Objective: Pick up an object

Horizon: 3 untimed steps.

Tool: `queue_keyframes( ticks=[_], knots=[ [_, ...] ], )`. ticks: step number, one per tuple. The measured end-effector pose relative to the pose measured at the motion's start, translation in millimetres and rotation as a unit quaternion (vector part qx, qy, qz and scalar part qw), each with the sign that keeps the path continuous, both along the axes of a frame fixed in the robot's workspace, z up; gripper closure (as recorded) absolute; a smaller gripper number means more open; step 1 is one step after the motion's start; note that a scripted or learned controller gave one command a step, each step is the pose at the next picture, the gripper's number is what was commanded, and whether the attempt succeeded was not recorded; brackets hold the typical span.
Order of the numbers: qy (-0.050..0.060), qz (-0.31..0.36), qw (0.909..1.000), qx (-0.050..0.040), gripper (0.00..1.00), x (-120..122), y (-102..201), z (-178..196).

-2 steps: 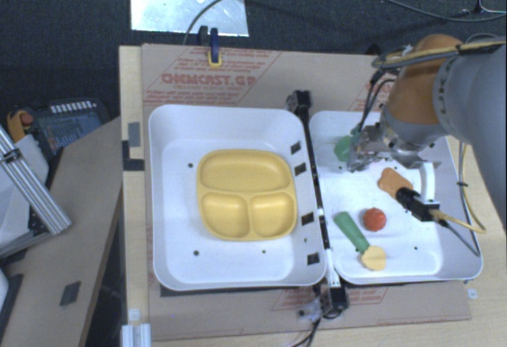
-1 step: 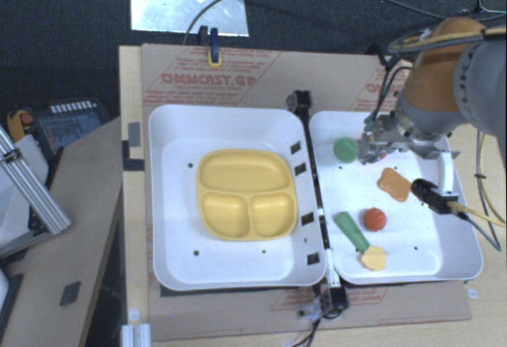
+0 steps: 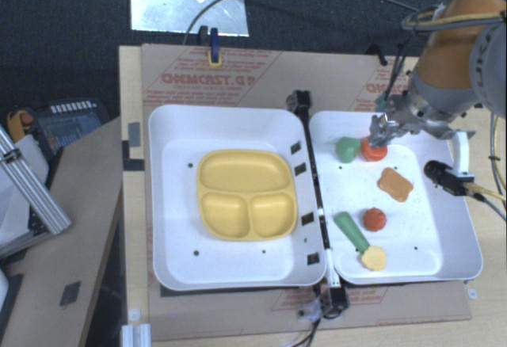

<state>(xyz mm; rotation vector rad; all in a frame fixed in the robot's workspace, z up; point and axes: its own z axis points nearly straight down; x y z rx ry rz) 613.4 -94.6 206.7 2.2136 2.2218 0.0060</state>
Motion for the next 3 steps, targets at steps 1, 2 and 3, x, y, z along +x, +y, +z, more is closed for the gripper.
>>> queue_keyframes(
  ticks=[1, 2, 3],
  knots=[
    [-0.001, 0.000, 1.0000, -0.0001, 1.00, 1.7, -0.3, 54.6],
    [0.002, 0.002, 1.0000, 0.0010, 1.00, -1.0, 47.1, 37.8],
    [0.003, 0.003, 1.0000, 0.0011, 1.00, 0.4, 103.5, 25.6]
  ],
)
